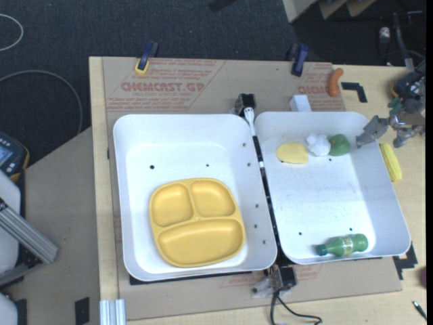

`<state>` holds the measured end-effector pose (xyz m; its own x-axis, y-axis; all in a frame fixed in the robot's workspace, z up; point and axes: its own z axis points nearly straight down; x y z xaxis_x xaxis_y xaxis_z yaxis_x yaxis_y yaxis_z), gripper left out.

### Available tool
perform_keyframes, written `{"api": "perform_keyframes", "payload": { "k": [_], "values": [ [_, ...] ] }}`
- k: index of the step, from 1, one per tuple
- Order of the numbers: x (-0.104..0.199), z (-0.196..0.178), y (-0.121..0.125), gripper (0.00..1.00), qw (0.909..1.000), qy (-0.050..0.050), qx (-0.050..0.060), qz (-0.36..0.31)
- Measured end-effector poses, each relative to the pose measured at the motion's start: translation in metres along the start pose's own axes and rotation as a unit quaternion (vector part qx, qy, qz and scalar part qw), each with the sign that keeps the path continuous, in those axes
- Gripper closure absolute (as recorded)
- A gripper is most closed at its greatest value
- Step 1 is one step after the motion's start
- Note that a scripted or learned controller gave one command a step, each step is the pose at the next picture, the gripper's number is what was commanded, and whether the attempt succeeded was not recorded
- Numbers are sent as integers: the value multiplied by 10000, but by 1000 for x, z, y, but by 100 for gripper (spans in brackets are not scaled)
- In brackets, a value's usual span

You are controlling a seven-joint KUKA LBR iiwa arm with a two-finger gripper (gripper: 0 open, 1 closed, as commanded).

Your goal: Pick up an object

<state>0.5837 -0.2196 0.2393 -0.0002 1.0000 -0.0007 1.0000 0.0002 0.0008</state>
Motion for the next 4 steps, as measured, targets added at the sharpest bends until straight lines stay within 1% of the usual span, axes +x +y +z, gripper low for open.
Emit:
{"api": "perform_keyframes", "payload": {
  "k": [1,2,3,4],
  "values": [
    [115,-273,1,0,9999,-12,-109,-43],
    [111,-273,1,100,10000,-12,-29,-8],
    [87,-238,-67,100,10000,11,29,22],
    [134,-251,-106,100,10000,10,9,-18]
  ]
}}
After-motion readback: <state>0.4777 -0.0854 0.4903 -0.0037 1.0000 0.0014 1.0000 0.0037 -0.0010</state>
